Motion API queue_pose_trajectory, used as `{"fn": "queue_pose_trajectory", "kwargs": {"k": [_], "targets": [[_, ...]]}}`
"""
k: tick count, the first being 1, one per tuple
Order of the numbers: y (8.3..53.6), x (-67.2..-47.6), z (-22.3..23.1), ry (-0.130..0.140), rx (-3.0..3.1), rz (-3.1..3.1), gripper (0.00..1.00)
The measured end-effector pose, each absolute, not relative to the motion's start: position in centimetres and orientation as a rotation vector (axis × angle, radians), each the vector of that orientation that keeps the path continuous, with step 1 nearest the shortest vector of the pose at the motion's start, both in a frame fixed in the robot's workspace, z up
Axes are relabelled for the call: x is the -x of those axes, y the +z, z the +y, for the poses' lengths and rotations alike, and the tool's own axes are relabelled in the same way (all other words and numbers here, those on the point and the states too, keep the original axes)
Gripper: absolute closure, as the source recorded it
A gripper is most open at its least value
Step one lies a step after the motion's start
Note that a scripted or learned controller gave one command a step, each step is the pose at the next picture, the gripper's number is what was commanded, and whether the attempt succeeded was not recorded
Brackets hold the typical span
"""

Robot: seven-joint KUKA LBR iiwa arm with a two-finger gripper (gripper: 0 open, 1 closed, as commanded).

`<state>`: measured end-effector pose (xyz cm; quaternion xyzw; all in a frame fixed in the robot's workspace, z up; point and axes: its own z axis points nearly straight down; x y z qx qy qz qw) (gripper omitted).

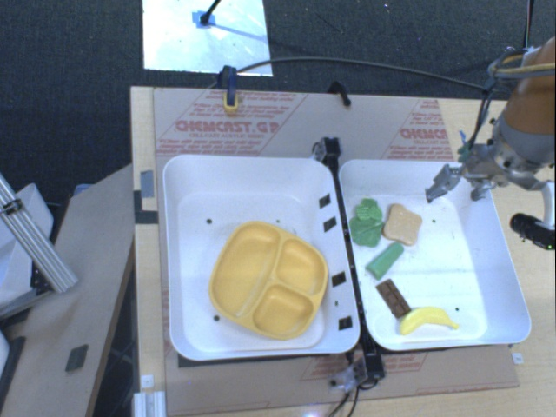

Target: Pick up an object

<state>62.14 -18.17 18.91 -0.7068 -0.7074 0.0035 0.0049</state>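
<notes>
Closest to me, a curved yellow plastic banana (427,321) lies at the front of the right white bin (495,259), just beside a dark brown chocolate bar (393,297). Behind them sit a green oblong block (384,260), a leafy green plastic lettuce piece (367,222) and a tan toast slice (402,224) touching it. The two-finger gripper (460,186) hangs over the bin's back right, fingers spread, gripping nothing. A yellow sectioned plate (269,278) rests in the left white bin (195,233).
</notes>
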Motion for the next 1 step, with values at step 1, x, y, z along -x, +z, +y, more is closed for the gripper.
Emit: {"fn": "queue_pose_trajectory", "kwargs": {"k": [1], "targets": [[19.77,-62.46,-18.13,-0.001,2.219,-2.227,0.0]]}}
